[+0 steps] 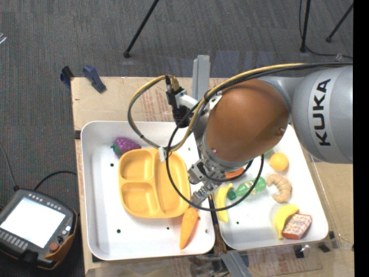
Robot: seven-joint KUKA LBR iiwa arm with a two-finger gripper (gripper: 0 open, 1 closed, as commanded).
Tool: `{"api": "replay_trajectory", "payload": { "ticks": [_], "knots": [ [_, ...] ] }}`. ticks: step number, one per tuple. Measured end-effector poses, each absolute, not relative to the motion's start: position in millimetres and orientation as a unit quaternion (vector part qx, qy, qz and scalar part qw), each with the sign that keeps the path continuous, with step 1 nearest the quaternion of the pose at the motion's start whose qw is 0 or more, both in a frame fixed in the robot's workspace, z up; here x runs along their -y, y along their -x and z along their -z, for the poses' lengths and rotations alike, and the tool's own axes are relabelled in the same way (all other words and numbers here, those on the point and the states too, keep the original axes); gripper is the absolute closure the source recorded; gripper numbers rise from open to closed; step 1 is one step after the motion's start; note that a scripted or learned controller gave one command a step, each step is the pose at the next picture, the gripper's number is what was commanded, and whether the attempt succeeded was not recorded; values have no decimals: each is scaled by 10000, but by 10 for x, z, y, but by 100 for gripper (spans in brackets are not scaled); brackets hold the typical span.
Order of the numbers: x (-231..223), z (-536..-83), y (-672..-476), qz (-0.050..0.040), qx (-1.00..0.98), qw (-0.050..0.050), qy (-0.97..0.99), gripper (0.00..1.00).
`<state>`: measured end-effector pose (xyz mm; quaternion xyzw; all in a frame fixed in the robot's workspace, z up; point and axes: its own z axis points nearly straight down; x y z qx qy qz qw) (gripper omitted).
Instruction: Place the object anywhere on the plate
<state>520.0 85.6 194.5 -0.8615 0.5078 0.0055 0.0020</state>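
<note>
**Over the seam between the two bins**

My gripper (203,190) hangs low over the strip where the two white bins meet, tucked beneath my own orange band (247,123), which blocks most of it from above. I cannot tell how it is set or whether it has hold of anything.

Just below it, a toy carrot (188,226) lies on the floor of the left bin (98,212), smooth, tapered, its tip pointing toward the bin's near edge; its top end sits just beside the plate's lower right corner, not on it. The yellow plate (151,183) is a glossy plastic tray with rounded corners, split into three compartments, resting in the middle of the left bin. At its upper left corner, touching or nearly so, sits a knobbly purple bunch of grapes (125,145).

In the right bin (314,212), a yellow banana-like piece (222,199) lies just beside my gripper, then a green bottle (249,188), an orange ball (279,162), a ridged tan croissant shape (281,187), another yellow banana (284,217) and a red-brown block (297,226) touching it.
</note>
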Motion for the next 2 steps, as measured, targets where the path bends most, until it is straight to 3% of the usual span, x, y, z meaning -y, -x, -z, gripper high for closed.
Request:
{"api": "replay_trajectory", "payload": {
  "ticks": [1, 2],
  "knots": [
    [-862, -1856, -5525, -32, -4259, 16, 9048, 100],
    [-1021, -1857, -6156, -33, -2293, 31, 9733, 100]
  ]
}}
